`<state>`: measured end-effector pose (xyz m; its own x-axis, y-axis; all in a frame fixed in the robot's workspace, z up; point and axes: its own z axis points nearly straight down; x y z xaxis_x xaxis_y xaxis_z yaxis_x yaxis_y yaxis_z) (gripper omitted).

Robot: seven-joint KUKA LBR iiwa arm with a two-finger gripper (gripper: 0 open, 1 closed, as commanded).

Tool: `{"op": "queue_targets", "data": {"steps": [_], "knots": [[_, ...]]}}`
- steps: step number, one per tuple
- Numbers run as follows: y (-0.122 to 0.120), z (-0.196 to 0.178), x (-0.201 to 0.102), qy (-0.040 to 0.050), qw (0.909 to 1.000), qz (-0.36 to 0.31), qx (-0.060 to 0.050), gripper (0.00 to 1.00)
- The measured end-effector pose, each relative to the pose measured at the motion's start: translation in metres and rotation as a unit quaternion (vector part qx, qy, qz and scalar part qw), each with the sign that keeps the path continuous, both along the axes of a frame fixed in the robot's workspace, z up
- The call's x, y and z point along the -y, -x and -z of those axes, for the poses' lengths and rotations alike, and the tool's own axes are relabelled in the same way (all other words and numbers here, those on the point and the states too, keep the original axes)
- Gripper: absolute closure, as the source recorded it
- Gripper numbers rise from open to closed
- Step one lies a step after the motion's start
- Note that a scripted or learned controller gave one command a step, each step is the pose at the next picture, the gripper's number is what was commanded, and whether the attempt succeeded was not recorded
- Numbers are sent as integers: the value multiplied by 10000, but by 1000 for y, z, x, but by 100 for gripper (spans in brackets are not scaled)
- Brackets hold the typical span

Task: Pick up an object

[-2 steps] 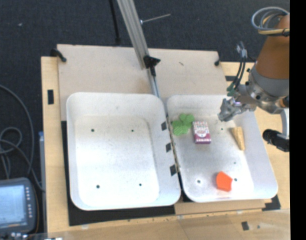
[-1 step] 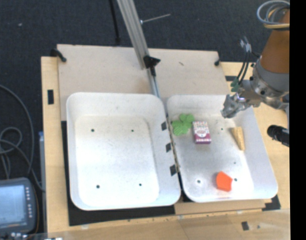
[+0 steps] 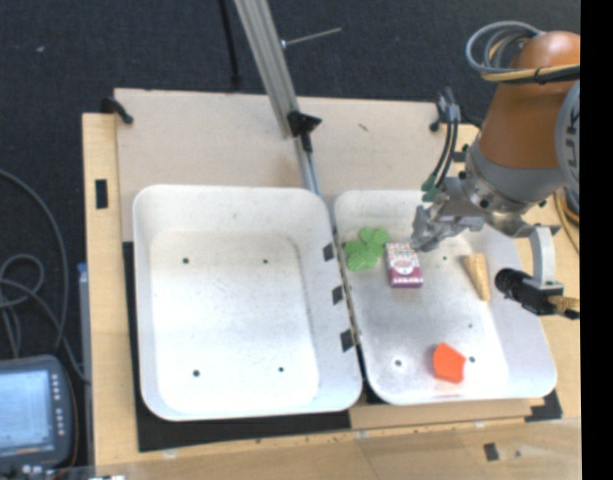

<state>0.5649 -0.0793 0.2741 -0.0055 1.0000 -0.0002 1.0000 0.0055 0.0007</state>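
Gripper is hovering in the right bin, just above and beside the upper right corner of the small pink box; I cannot tell its state from this slanted view. I am treating the pink box as the target, since it is lying nearest, flat on the bin floor, with the green object just beside its left edge. To do this step well, I am judging that I should be centring over the box, aligning across its narrow side, and descending straight so the green object is not being caught. The tan wedge and orange block are lying well apart.
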Motion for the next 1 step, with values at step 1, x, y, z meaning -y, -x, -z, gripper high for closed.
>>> {"op": "queue_targets", "data": {"steps": [1], "knots": [[17, 10, -59, -6, 10000, -9, -2, 100]]}}
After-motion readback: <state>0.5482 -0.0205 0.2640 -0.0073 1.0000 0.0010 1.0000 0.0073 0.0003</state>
